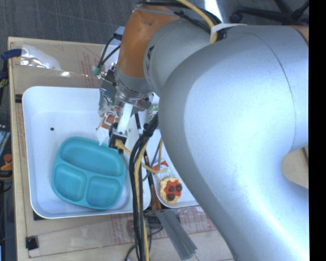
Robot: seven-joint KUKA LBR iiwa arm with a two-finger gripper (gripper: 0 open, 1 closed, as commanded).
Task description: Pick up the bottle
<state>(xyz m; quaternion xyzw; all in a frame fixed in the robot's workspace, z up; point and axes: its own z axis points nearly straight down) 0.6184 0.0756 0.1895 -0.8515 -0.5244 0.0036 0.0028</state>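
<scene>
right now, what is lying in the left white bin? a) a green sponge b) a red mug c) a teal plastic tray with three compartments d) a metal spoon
c: a teal plastic tray with three compartments lies flat on the floor of the left white bin, at its near end.
</scene>
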